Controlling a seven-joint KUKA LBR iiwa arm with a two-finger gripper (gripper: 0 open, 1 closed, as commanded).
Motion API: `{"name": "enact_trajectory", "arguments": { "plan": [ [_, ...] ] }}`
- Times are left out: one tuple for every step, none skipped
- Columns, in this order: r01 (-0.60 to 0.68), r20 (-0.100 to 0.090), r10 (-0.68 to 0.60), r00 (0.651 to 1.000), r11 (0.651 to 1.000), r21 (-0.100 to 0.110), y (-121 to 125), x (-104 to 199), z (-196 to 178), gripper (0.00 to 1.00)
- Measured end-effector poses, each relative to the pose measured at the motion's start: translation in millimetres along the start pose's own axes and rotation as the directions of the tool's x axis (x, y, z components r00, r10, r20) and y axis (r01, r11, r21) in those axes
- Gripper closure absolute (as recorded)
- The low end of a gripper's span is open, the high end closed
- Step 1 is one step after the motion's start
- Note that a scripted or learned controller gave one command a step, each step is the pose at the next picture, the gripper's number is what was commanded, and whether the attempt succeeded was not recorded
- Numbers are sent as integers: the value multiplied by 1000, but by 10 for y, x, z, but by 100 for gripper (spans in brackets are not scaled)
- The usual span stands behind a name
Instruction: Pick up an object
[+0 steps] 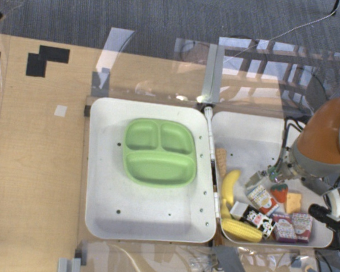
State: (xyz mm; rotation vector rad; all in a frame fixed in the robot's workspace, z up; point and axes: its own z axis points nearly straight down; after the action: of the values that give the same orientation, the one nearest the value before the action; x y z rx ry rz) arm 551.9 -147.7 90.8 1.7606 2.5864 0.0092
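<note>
The grey arm with its orange band (325, 138) reaches in from the right, its gripper (276, 172) low over the right white bin (248, 131); whether the claw is open or closed cannot be told. Just beneath it, small packets, a yellow banana (229, 189) and a yellow corn cob (241, 231) crowd that bin's near half, leaving its far half bare. The left white bin (100, 203) holds a green divided plastic tray (159, 152) in its middle, with open floor along every rim.
</note>
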Motion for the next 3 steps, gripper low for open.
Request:
{"name": "enact_trajectory", "arguments": {
  "plan": [
    [54, 4, -54, 999, 999, -7, -513, 293, -17, 0],
    [58, -3, -58, 998, 998, -5, -497, 316, -101, 100],
    [-179, -3, 179, 984, 984, 3, 101, 590, -7, 100]
  ]
}}
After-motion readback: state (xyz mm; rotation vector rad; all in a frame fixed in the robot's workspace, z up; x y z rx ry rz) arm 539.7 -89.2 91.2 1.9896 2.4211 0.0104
